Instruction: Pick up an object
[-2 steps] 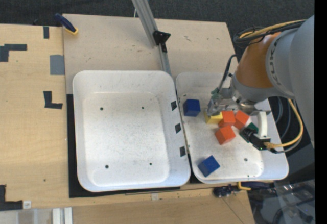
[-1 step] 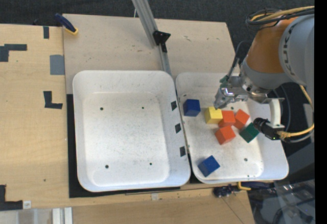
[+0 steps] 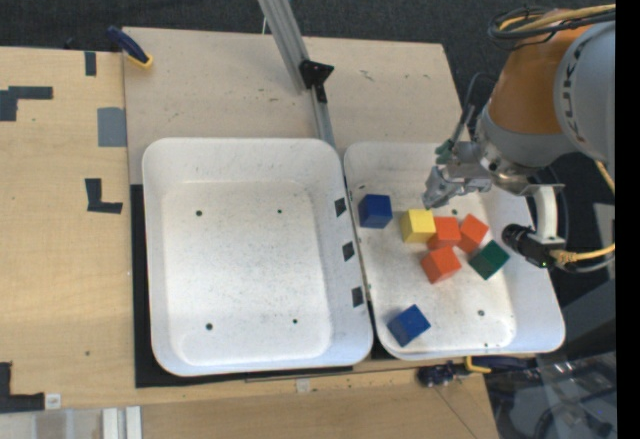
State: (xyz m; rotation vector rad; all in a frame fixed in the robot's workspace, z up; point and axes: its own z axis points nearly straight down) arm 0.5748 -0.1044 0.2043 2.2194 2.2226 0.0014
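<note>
Several small blocks lie in the right bin [image 3: 395, 162]: a blue cube [image 3: 376, 210], a yellow cube [image 3: 419, 225], an orange cube [image 3: 446, 231], another orange cube [image 3: 473, 230], a red-orange cube [image 3: 440, 264], a green cube [image 3: 489, 260] and a second blue cube [image 3: 408, 324] near the front. My gripper [image 3: 440, 195] hangs over the bin's back right part, just above and behind the yellow and orange cubes. Nothing shows between its fingers.
The left bin [image 3: 160, 167] sits beside the right one, sharing a raised middle rim. A slanted metal pole [image 3: 285, 22] with a black clamp crosses the back of the bench. Cables [image 3: 545, 252] loop off the arm at the right.
</note>
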